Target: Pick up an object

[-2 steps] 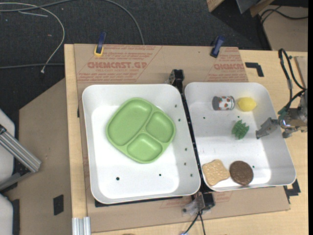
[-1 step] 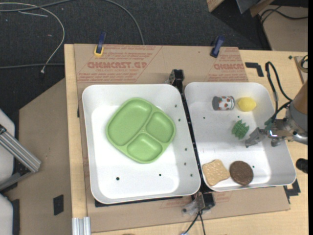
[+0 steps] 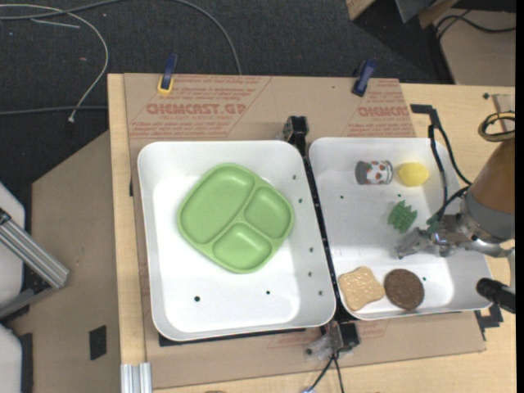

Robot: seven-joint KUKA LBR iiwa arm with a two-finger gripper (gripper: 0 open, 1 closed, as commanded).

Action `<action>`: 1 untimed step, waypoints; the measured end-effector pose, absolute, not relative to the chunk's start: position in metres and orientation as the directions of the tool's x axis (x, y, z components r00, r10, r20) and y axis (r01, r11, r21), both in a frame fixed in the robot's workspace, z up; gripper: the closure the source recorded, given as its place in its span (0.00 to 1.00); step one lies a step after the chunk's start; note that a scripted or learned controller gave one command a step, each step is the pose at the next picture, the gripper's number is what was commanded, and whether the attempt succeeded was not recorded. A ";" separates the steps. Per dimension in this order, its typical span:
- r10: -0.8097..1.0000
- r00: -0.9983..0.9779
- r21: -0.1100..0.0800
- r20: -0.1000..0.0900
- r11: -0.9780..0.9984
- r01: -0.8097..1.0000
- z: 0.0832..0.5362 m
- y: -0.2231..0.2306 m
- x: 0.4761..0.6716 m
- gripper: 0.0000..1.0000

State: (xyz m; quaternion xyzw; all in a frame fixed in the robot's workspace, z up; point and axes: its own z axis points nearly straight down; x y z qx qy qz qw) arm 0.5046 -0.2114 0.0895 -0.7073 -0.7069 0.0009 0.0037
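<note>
Brown and round, a flat cookie-like disc [image 3: 404,289] lies near the front rim of the right white bin [image 3: 348,219], touching or almost touching a tan, speckled cracker-shaped piece [image 3: 360,287] at its nine o'clock. At about twelve o'clock from the disc sits a small green spiky toy [image 3: 402,216], and farther back a yellow lemon-shaped object [image 3: 413,174] rests just beside a small grey and white can with red marks [image 3: 373,172] at its nine o'clock. Any of these could serve as the object to pick up; none is lifted.

From three o'clock the grey arm with its orange band [image 3: 495,195] reaches low over the right bin, wrist angled toward nine o'clock. Its pincer [image 3: 415,245] hangs between the green toy and the brown disc, metal fingers [image 3: 407,248] pointing leftward; whether they are spread or closed I cannot tell, and nothing is visible between them.

Left of this, the second white bin [image 3: 164,219] holds a light green plastic plate with three compartments [image 3: 236,217], turned at a slant.

Under both bins the bench [image 3: 131,137] carries a cardboard sheet printed in red, reading "CHEMCAST GP" [image 3: 196,109] at the far left edge and partly repeated at the far right. Two blue clamps [image 3: 169,70] grip its far edge.
</note>
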 end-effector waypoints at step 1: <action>1.000 0.000 0.001 0.001 0.000 1.000 0.104 -0.212 0.507 1.00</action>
